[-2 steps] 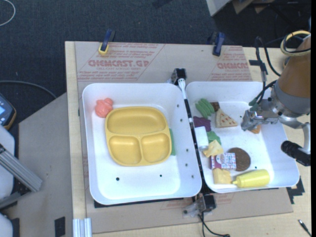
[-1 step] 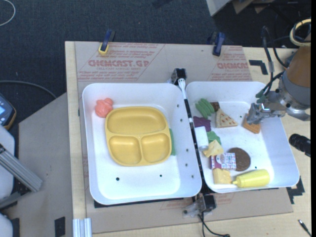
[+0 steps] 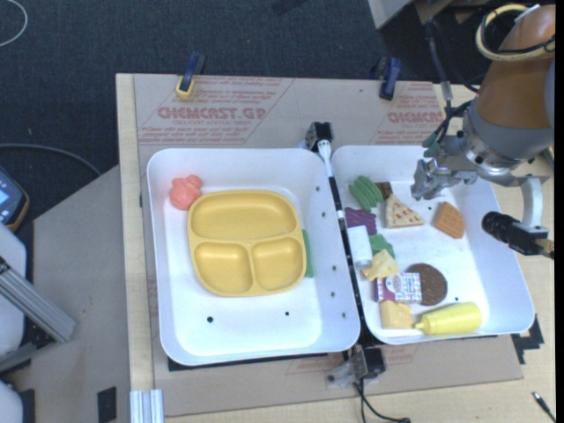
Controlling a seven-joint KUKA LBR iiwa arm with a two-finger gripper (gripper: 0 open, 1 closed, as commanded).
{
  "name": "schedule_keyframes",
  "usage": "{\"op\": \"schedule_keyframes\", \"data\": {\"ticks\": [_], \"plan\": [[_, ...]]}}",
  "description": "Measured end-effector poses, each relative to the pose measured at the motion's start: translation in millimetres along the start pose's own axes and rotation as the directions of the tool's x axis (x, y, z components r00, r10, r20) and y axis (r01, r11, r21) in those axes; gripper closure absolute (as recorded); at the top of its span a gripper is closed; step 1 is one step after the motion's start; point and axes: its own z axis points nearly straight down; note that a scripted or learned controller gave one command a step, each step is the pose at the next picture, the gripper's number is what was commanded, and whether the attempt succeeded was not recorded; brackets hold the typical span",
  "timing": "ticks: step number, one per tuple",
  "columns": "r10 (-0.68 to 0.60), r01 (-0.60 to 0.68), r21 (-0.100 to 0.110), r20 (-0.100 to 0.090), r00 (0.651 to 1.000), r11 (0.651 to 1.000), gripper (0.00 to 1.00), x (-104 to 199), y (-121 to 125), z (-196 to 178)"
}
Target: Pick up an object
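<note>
Whether the metal gripper [image 3: 426,186] grasps anything, I cannot tell. Just below it lies a triangular wedge [image 3: 404,213]; far left, a glossy yellow tray [image 3: 245,241] fills the other bin [image 3: 167,263].

Dark carpeted floor [image 3: 106,25] surrounds the bench; a brown protective board [image 3: 264,113] covers its top, clamped at the far edge.

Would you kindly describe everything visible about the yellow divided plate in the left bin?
The yellow divided plate looks like smooth matte plastic, rounded-rectangular, with one long compartment along the far side and two smaller ones nearer the camera. It lies flat, right side up, mid left bin. A pink toy sits at its far-left corner.
</note>
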Motion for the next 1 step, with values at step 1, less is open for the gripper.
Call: {"op": "schedule_keyframes", "data": {"ticks": [1], "plan": [[0.001,-0.001,0.002,0.0,1.0,1.0,1.0,39.5,34.3,21.3]]}}
